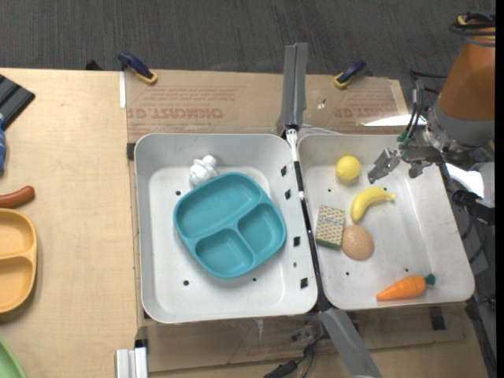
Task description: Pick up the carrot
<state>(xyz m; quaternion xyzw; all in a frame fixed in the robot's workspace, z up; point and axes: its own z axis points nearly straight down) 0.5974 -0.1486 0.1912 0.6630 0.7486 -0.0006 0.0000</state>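
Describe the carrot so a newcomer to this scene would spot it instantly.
Look in the right white bin, at its near edge. The carrot lies there alone, below the egg and banana. It is the only orange, tapered item, with a green tip.

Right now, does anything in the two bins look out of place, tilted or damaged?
Little stands out. The teal plate lies turned at an angle in the left bin, and a crumpled white object sits at its upper edge. In the right bin, the carrot lies on its side near the front wall, intact.
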